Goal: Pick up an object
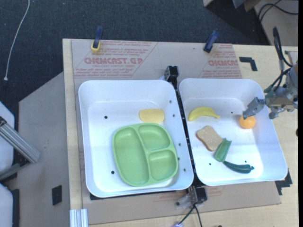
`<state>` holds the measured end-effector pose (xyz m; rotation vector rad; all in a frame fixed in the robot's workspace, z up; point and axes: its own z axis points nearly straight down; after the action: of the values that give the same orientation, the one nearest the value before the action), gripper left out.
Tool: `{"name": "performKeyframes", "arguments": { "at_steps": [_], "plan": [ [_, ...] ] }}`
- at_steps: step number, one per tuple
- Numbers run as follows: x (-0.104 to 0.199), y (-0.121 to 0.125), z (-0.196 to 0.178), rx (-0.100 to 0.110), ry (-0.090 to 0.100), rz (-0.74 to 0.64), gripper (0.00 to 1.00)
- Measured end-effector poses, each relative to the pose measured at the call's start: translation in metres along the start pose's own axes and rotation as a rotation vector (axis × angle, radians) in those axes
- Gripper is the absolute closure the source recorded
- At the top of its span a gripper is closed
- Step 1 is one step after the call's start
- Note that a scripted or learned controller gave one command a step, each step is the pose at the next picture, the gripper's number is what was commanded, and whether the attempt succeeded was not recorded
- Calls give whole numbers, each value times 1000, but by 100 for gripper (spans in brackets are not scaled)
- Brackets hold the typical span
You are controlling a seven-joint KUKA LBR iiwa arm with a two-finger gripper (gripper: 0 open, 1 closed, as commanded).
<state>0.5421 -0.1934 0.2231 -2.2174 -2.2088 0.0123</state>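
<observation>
1. Orange ball (246, 122) is sitting at the right of the frame, in the right bin (265, 169).
2. I am seeing the hand (253, 109) touching its top; grip state I cannot tell.
3. I am expecting it might roll away under an off-centre pinch.

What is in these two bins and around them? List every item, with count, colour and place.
left bin: 1, white, left half of bench
right bin: 1, white, right half of bench
divided plate: 1, green, left bin, near side
yellow piece: 1, pale yellow, left bin, behind the plate
banana: 1, yellow, right bin, far left
bread slice: 1, tan, right bin, middle
green block: 1, green, beside the bread slice
dark green vegetable: 1, right bin, near side
orange ball: 1, orange, right bin, far right
clamps: 2, blue, bench's far edge
gripper: 1, grey, just above the orange ball
</observation>
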Motion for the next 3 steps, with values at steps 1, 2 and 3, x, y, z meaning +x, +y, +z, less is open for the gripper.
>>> {"name": "performKeyframes", "arguments": {
  "at_steps": [1,2,3],
  "plan": [
    [1,3,-8,-14,-3,-4,0],
    [10,0,51,-7,0,-4,0],
    [12,7,109,-10,-1,-4,0]
  ]
}}
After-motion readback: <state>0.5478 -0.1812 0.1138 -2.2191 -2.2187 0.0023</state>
